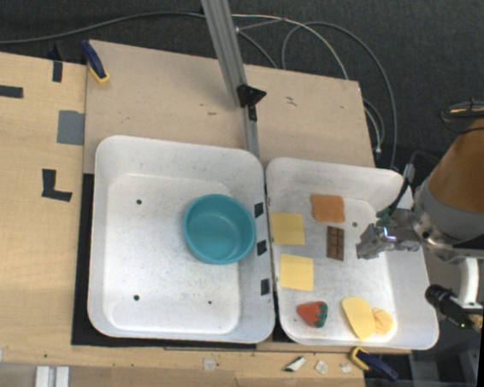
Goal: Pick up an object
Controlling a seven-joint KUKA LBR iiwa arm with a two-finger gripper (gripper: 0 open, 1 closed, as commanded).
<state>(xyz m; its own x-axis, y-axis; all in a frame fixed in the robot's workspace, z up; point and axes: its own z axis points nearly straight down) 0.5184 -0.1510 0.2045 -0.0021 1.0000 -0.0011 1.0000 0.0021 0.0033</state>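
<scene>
My gripper point(373, 242) hangs over the right part of the right bin point(404, 287), just right of a small brown chocolate bar point(335, 242). Nothing shows between its fingers. Also in that bin lie an orange-brown toast slice point(327, 208), two yellow cheese squares point(288, 228) point(296, 272), a red strawberry point(313, 313) and a yellow piece point(366, 318) near the front edge. A teal bowl point(218, 228) sits in the left bin point(132, 254).
A grey metal pole point(227, 49) slants down from the top to the gap between the bins. Cables point(344, 44) loop behind the right bin. A blue-yellow clamp point(94, 61) sits at the board's far left corner; another clamp point(372, 363) at the front.
</scene>
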